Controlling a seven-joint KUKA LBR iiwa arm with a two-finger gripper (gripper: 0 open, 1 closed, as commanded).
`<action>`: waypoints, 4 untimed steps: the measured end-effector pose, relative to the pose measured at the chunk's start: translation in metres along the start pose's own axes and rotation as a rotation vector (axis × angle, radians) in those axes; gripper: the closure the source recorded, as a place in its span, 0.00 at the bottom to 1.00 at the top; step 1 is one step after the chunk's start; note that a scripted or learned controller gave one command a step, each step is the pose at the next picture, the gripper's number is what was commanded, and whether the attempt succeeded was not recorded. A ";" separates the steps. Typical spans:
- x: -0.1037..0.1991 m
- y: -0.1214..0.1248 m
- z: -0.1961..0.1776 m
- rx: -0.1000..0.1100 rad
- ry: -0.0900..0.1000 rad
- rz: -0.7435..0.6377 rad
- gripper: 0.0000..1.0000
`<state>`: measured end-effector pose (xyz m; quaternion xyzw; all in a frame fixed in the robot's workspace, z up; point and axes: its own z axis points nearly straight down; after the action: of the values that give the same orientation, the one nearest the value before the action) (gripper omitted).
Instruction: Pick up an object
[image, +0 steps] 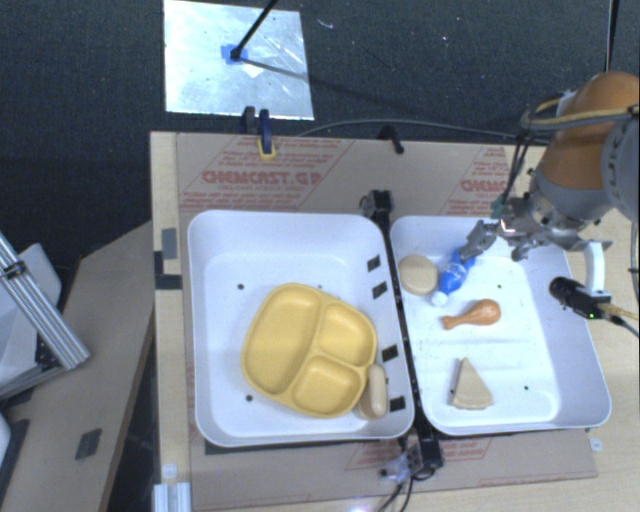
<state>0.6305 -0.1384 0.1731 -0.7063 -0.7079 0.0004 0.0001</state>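
Dark speckled flooring surrounds a tan bench (120, 290), and on it a brown printed board carries two shallow white bins side by side, their inner rims meeting along a black clipped seam down the middle.

Over to the left bin (215, 300): a yellow divided tray (308, 348) sits tilted toward the lower right part, and a small pale bread roll (375, 390) is squeezed between the tray's edge and the bin's right wall, touching both by the look of it. Bare white floor runs along the top and left of that bin, so plenty of room there.

Right bin (570, 360) now. A round beige bun (418, 273) lies close to the left wall near the top. Just beside it, a small blue bottle (455, 272) with a white cap lies on its side, slanting up toward the gripper. Below that, a toy drumstick (473, 315) rests near the centre, clear of everything around it. A tan wedge (468, 386) stands alone lower down, with open floor on its left, right and below.

And here's the arm, grey with its orange band, coming in from the right over the bin's upper corner. The gripper (492, 237) hangs just above the upper end of the blue bottle; whether it touches I cannot tell. Its fingers are too small and blurred, and I cannot tell whether they are apart or together. Nothing shows between them.
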 end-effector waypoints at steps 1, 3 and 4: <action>0.007 -0.006 0.046 0.000 0.001 0.001 0.00; 0.007 -0.004 0.077 -0.004 0.000 0.001 1.00; 0.002 -0.004 0.013 -0.008 -0.001 0.003 1.00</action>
<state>0.6265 -0.1364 0.1599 -0.7072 -0.7070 -0.0020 -0.0030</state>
